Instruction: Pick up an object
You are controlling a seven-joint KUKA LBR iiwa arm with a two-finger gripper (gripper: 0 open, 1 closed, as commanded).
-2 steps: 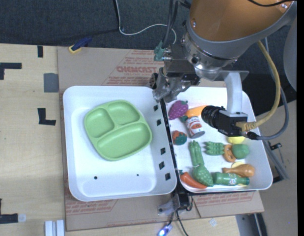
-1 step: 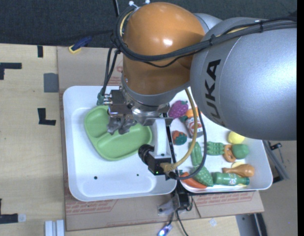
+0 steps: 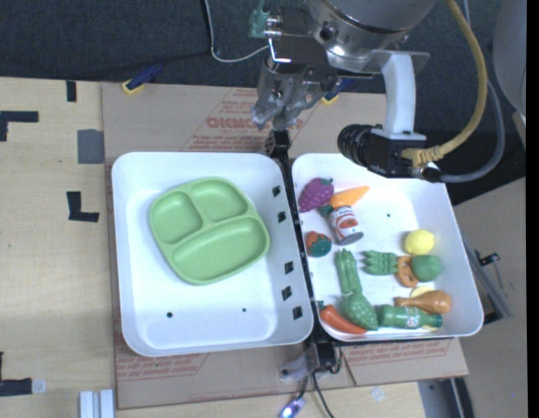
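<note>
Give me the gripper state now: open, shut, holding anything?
Gripper: cannot be told; it hangs above the far edge between the two bins, nothing visibly held.

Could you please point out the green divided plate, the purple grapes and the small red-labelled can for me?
green divided plate (image 3: 210,230): camera view, on the ridge between its compartments.
purple grapes (image 3: 316,193): camera view, on the middle of the bunch.
small red-labelled can (image 3: 346,224): camera view, on its label.

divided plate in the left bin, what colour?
Light green. The divided plate shows plainly in the camera view, lying in the left bin.
</note>
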